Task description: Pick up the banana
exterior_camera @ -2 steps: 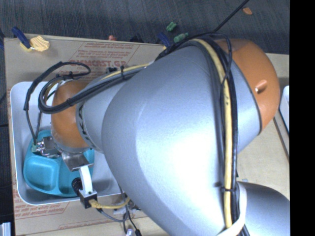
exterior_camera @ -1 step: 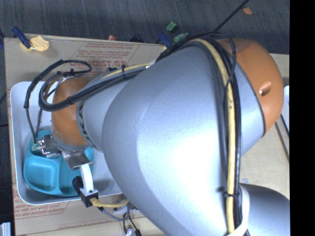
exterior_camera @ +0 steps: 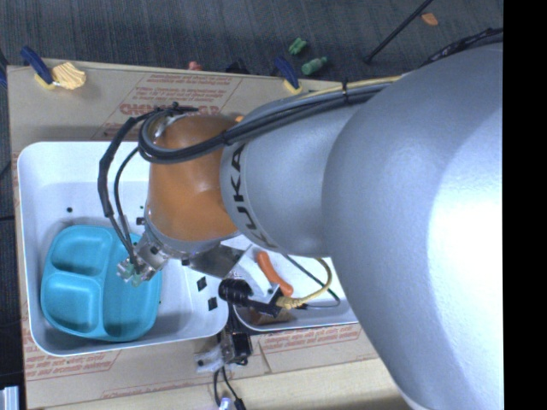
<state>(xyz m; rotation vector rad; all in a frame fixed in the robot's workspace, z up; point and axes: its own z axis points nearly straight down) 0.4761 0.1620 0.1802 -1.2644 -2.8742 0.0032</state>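
My gripper (exterior_camera: 132, 270) hangs below the orange band of the arm (exterior_camera: 188, 178), low over the left white bin (exterior_camera: 34, 169). It sits right at the near right edge of a blue divided tray (exterior_camera: 81, 280) that lies in that bin. The wrist hides its tips from above. The bulky grey arm covers most of the right bin (exterior_camera: 338, 313), and only a narrow strip of that bin's near left part can be seen. A small orange, carrot-like piece (exterior_camera: 268, 267) lies in that strip.
The bins rest on a cardboard-covered bench (exterior_camera: 171, 88). Blue clamps (exterior_camera: 36, 62) hold its far edge, one beside a yellow piece (exterior_camera: 70, 77). Small green items (exterior_camera: 308, 58) lie on the dark floor beyond. Bare white bin floor lies behind the blue tray.
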